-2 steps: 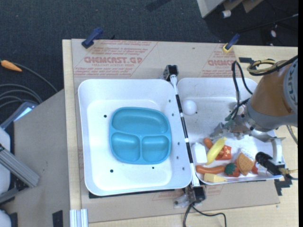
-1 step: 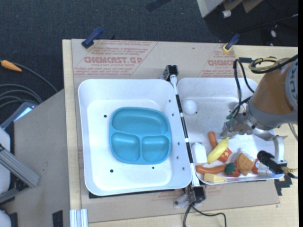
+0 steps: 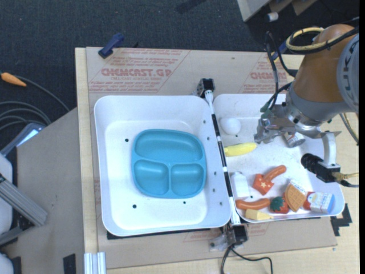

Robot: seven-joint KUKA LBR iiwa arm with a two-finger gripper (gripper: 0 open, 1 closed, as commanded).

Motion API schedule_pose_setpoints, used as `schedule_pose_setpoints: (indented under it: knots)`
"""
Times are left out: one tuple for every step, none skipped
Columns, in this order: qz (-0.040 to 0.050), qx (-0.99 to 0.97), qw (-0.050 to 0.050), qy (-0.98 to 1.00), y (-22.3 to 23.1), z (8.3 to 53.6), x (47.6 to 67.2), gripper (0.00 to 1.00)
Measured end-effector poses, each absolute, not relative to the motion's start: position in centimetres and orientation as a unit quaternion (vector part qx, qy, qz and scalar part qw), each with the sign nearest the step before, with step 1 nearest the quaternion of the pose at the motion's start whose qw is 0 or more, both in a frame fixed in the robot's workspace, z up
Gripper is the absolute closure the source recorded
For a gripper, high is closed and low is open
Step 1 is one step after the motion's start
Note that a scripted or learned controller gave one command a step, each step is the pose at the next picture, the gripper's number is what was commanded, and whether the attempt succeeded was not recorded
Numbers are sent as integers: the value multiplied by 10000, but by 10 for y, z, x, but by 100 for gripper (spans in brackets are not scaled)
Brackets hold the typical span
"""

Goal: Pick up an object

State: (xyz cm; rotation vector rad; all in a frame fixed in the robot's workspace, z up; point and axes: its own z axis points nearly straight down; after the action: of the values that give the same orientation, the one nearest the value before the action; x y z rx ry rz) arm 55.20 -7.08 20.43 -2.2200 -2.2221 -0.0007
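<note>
My gripper [image 3: 267, 131] hangs low over the back middle of the right bin [image 3: 251, 104], below the grey and orange arm that comes in from the right. Just left of it lies a white egg [image 3: 231, 124]. A yellow banana [image 3: 240, 149] lies in front of it and a little to the left, close by, and I cannot tell whether they touch. Farther front are a red pepper piece [image 3: 263, 182], a red sausage [image 3: 251, 203], a waffle-like piece [image 3: 295, 197] and a small printed box [image 3: 321, 201].
The left bin [image 3: 114, 124] holds a blue divided plate [image 3: 169, 162]. A black clamp [image 3: 205, 86] and the bin walls divide the two bins. A white block [image 3: 239, 182], a yellow cheese slice [image 3: 258, 215] and a small red and green fruit [image 3: 278, 205] crowd the right bin's front.
</note>
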Motion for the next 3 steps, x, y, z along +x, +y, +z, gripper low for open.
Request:
schedule_pose_setpoints:
  knots:
    - [0,-7068,3,-7074,-71,204,552,0]
    - [5,-7077,-3,-7065,-104,84,481,0]
    - [0,-7070,-1,-7072,-132,85,563,0]
